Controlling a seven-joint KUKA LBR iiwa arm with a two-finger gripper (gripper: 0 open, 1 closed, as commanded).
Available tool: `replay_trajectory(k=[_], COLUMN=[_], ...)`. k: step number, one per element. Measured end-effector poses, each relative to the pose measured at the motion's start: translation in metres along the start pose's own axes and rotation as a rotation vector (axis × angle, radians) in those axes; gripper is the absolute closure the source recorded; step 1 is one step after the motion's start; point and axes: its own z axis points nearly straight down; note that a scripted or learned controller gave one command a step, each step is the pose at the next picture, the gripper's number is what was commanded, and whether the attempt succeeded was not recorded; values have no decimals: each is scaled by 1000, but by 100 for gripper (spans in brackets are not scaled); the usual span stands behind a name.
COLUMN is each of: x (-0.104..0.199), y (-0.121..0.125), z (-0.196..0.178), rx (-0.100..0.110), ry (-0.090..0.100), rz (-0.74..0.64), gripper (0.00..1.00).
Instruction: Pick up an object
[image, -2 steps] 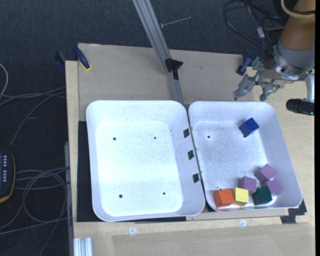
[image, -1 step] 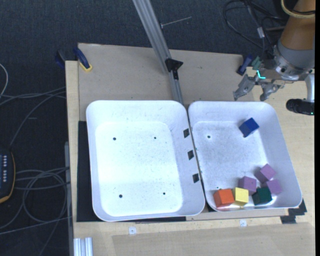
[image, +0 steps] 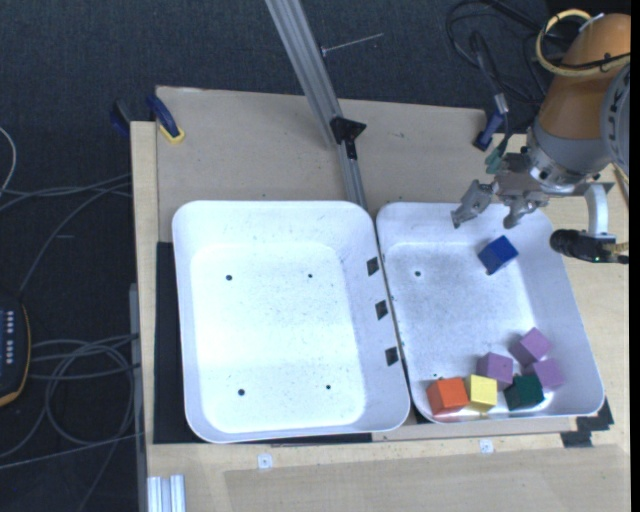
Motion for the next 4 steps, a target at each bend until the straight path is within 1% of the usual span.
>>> replay_trajectory(k=[1, 2, 3, 4], x=[4, 4, 4, -2], y=[-1, 0, 1, -2], z=[43, 79, 68, 6], rx=[-1, -9, -12, -15], ry=[0, -1, -1, -3], rz=[-1, 0, -1, 0], gripper=[0, 0, 100, 100])
